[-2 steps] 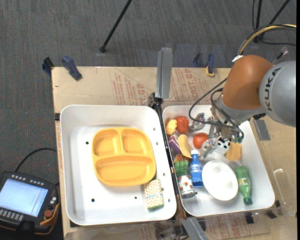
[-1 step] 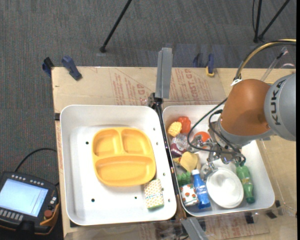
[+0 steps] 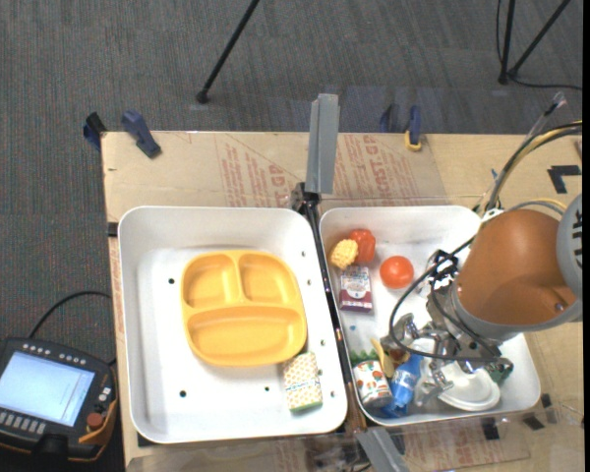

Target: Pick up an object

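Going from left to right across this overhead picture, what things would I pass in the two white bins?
Yellow divided plate → small patterned carton → corn cob → small can → orange-red ball → gripper, low over the right bin's clutter.

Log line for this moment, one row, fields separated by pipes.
hand low in right bin, near corner | over blue bottle, white bowl | grasp unconfirmed | yellow tray in left bin

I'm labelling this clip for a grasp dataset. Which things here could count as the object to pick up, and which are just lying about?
Candidates, near the gripper in the right bin: blue bottle, small can, white bowl, red card box, tomato, corn.

Lying about: yellow tray, patterned box, pendant, clamps.
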Motion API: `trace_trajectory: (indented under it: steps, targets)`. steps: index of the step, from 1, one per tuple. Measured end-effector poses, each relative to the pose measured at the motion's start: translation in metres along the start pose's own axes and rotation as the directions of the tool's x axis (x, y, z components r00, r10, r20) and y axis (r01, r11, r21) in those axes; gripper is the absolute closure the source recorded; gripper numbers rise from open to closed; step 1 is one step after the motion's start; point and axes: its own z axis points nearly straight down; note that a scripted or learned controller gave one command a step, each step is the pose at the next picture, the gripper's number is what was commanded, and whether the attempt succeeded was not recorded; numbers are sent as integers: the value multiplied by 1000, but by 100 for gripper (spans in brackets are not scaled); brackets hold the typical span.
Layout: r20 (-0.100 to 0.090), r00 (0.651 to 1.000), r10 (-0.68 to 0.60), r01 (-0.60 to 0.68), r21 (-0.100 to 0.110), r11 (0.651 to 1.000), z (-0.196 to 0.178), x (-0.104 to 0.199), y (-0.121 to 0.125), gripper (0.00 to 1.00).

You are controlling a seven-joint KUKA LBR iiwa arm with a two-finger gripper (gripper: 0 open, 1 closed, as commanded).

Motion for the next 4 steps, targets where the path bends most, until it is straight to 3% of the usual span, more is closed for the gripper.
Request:
trace_trajectory:
  steps: [1, 2, 3, 4]
  targets:
    - [5, 1000, -8, 8, 2, 1000, -10, -3, 1, 100]
    - [4, 1000, -9, 9, 2, 1000, -10, -3, 2, 0]
    - [5, 961, -277, 277, 11, 961, -12, -46, 20, 0]
    - [10, 960, -279, 278, 15, 960, 0, -18, 27, 0]
